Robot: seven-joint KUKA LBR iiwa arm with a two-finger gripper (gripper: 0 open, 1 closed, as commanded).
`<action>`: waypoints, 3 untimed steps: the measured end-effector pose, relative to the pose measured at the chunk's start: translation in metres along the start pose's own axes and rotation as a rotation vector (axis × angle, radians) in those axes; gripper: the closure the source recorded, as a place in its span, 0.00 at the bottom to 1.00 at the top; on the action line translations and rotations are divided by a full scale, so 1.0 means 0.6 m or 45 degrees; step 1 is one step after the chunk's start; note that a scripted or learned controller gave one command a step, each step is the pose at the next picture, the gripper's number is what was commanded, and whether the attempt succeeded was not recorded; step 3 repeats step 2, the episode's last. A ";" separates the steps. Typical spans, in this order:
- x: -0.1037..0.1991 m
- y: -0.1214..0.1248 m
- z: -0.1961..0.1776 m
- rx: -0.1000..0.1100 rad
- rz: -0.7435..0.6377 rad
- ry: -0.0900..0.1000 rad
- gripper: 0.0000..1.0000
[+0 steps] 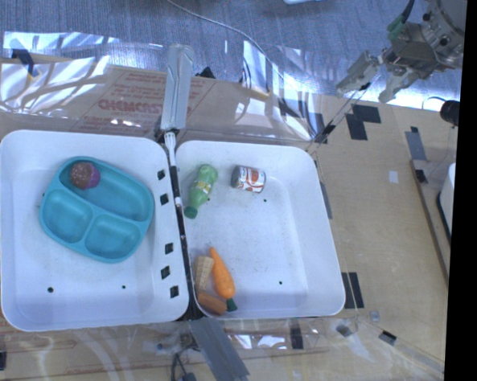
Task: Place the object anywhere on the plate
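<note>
A dark round object (84,174) already sits in the teal plate (100,217) in my left bin (23,293), so I judge placing done. The right bin (298,262) holds a green bottle (200,189), can (248,178) and carrot (223,278). My gripper (373,79) hangs apart-fingered, empty, beyond the bench (381,235); next, a fresh pick.
</note>
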State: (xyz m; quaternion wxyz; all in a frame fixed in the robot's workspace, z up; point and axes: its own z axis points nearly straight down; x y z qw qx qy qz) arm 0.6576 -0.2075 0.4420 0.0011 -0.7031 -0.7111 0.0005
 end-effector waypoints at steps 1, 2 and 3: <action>0.000 0.000 0.000 0.000 0.000 0.000 0.00; 0.000 0.000 0.000 0.000 0.000 0.000 0.00; 0.000 0.000 0.000 0.000 0.000 0.000 0.00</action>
